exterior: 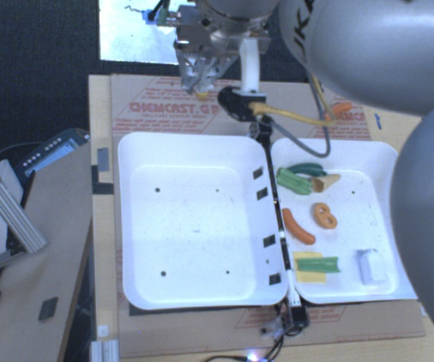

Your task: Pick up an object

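Now the gripper point(200, 78) hovers at twelve o'clock, finger gap impossible to read; the smooth orange plastic sausage point(298, 227) looks light, stiff, best pinched mid-length.

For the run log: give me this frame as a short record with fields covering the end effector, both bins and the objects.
end effector: raised beyond the far edge of the left bin, nothing seen between its fingers
left bin: white, shallow
right bin: holds all the objects
objects: green pepper, dark green vegetable, cone, pretzel, orange sausage, yellow-and-green block, white block
task state: no object picked up yet
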Robot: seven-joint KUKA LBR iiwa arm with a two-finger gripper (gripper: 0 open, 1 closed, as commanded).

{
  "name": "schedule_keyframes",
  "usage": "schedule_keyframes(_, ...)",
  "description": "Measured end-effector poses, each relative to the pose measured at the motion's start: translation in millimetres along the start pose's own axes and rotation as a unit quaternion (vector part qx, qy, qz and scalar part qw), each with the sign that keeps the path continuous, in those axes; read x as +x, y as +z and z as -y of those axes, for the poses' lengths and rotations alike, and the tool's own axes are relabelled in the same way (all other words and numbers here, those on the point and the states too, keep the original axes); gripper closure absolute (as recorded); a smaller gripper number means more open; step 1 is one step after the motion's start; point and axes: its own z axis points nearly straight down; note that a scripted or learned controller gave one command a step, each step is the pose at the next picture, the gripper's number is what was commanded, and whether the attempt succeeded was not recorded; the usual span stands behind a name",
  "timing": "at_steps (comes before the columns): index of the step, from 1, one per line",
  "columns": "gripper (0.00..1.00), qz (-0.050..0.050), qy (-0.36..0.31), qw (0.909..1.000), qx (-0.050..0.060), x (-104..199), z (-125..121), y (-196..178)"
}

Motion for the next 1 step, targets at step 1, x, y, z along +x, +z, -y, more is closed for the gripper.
schedule_keyframes(1, 1.0, -0.001, 0.0, 1.0, -0.004, -0.2, -29.9, -2.2)
